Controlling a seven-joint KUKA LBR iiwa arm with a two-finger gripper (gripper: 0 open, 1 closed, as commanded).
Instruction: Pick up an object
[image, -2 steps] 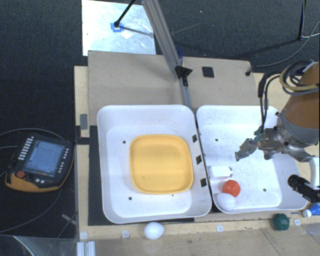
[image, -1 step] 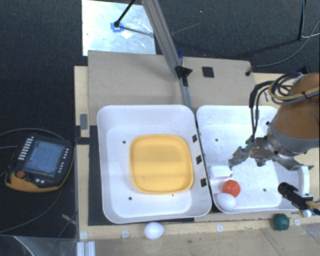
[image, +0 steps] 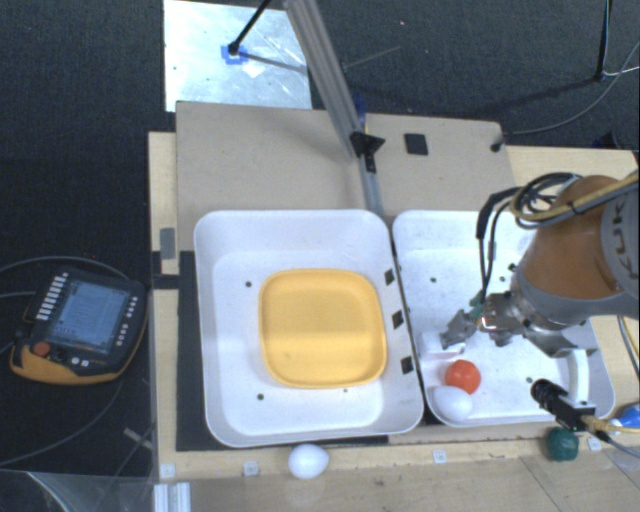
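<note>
The end effector (image: 458, 333), its state impossible to tell, hovers just above the orange ball (image: 462, 376), which looks light, smooth, likely slippery, best pinched across its middle.

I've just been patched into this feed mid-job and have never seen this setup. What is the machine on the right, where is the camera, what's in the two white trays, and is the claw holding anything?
One camera is fixed above the bench and looks down at a slant.

The grey and orange machine coming in from the right is a robot arm. Its claw hangs over the right bin.

In the left bin lies a square yellow plate. In the right bin, close below the claw, sit an orange ball and a white egg-shaped object in the near corner.

Outside the bins, a second white egg shape lies on the bench edge, a green ball sits at lower right, and a handheld control pad rests at far left.

I see nothing between the claw's fingers, so I would not count anything as picked up yet. Whether the fingers are open is unclear.
</note>
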